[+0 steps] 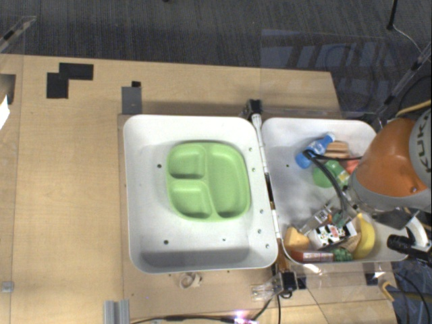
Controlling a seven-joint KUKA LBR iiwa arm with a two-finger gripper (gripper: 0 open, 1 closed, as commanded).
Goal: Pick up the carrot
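Camera view, from above the wooden bench (61, 201): two shallow white bins sit side by side, their rims touching at the centre. Left bin (145, 181), smooth moulded plastic with rounded corners, holds a glossy pale-green plate (206, 180) split into three compartments. Right bin (283, 154) carries a jumble of toy food at its near edge: a tan wedge (294, 237), a red stick-like piece (317, 255) and, just beside them, a curved yellow banana (366, 238). Farther back lie a blue item (314, 152) and a round green one (325, 175). Reaching in from the right, the grey-and-orange arm (398, 164) lowers its gripper (331, 227) onto the near pile, touching the clutter. Whether the fingers are spread or pressed together cannot be told, nor whether anything lies between them. The carrot cannot be picked out for certain among the heap.
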